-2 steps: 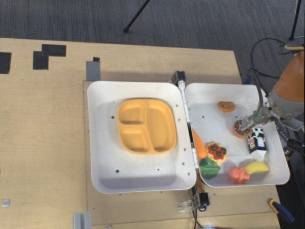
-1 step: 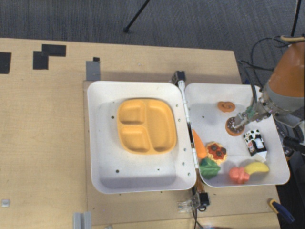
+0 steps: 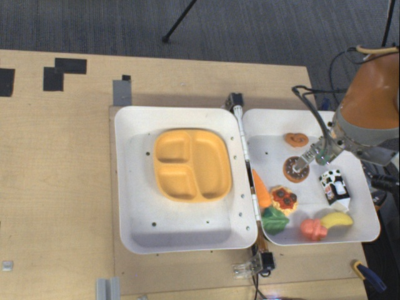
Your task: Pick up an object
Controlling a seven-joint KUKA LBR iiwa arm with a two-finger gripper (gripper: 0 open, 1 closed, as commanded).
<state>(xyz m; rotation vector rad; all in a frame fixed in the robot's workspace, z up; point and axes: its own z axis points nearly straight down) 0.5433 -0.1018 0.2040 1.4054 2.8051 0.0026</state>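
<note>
The gripper (image 3: 304, 162) is seen low in the right bin (image 3: 369, 230), at the chocolate donut (image 3: 295, 169) near the bin's middle, but its opening cannot be told.

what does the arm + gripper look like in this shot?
The arm is a rounded orange band over a grey wrist section, with dark cables looping beside it. The gripper is small, metallic silver-grey with a greenish patch near its base.

arm (image 3: 373, 99): orange band, grey below | blk cables | hand (image 3: 307, 161): metal, grey
</note>
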